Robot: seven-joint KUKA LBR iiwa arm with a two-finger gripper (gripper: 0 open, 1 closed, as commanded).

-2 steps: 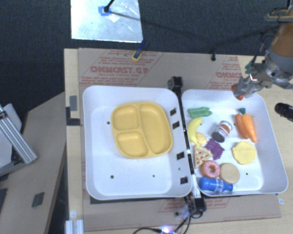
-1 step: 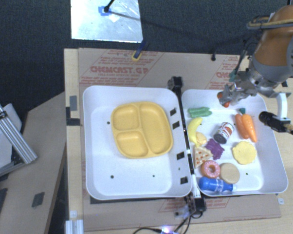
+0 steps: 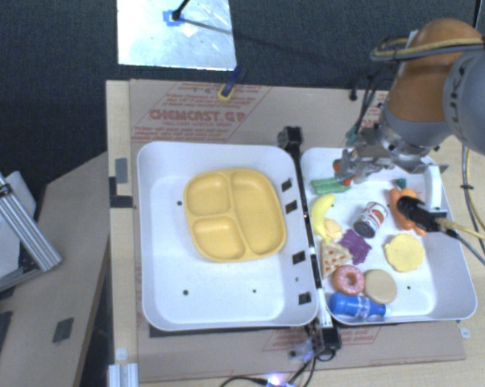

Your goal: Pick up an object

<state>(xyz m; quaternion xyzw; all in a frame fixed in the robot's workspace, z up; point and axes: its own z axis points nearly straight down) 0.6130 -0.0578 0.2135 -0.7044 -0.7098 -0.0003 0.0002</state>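
- over the far left corner of the right bin point(image 3: 448, 285), the gripper point(image 3: 347, 168) hung low above the toys. whether it was released or clenched could not be told from this angle, and nothing could be seen grasped in it.
- the likeliest target, as i judged it, was the green toy point(image 3: 323, 186), which lay just beside the gripper and close to the wall between the two bins.
- risk: with the green toy so near that wall, a descent slightly off line could have struck the rim, or caught only one end and let it slip.
- risk: the banana point(image 3: 323, 212) lay just beside the green toy, perhaps touching it, so a closing grip might have dragged both or nudged the target aside.
- a small can point(image 3: 373, 218) and an orange carrot point(image 3: 396, 193) lay near, on the arm's side. a careless sweep could have knocked the can over.
- toward the near edge, well apart from the gripper, lay purple grapes point(image 3: 355, 244), a pizza slice point(image 3: 333, 258), a pink donut point(image 3: 349, 280), a tan cookie point(image 3: 379, 286), a blue bottle point(image 3: 355, 306) and a yellow disc point(image 3: 404, 252).
- the left bin point(image 3: 162, 285) held a yellow divided plate point(image 3: 230, 214), well out of the way.
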